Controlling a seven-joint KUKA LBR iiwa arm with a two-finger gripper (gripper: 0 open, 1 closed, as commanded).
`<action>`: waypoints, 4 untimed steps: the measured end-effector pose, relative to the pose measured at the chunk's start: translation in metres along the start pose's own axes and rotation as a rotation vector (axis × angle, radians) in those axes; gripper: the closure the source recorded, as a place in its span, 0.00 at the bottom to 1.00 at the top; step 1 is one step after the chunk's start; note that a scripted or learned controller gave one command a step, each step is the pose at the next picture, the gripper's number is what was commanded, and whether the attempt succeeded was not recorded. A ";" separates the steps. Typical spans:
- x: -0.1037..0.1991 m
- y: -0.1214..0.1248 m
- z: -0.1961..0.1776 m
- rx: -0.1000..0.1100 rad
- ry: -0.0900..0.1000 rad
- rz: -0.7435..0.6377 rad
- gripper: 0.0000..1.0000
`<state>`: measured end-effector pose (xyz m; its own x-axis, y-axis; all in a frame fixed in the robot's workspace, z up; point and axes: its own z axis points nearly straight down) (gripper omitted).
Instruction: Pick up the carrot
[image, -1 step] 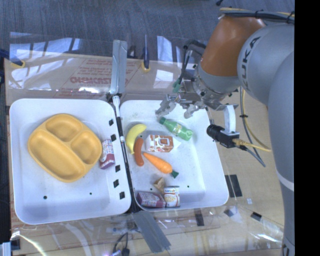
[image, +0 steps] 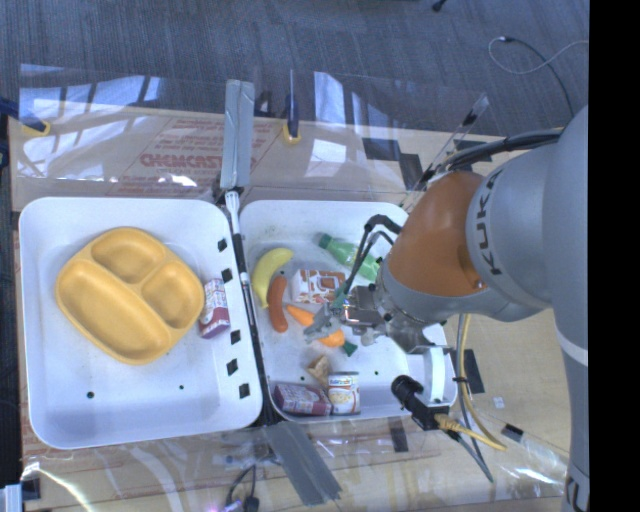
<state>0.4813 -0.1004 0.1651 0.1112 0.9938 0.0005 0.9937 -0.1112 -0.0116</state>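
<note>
Below, the claw (image: 330, 322) hangs over a tapered orange carrot (image: 300, 316); its grip cannot be told; arm (image: 520, 240) lettered "KUKA".

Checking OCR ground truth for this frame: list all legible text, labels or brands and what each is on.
"KUKA", partly visible, on the grey arm housing.
"CHICKCAST"-like red print, mirrored and blurred, on the brown cardboard sheet behind the bins; exact word uncertain.
Label on the small red-and-white can in the left bin: too blurred to read.
Print on the white-and-orange carton, small labelled tin and dark red packet in the right bin: too small to read.
</note>
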 end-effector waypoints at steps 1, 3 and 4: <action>-0.051 0.050 0.072 -0.002 0.001 0.117 0.00; -0.052 0.077 0.053 -0.003 0.001 0.085 0.00; -0.066 0.012 0.077 -0.004 0.002 -0.053 0.00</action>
<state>0.4855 -0.1669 0.0882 0.0587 0.9983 0.0032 0.9982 -0.0587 -0.0077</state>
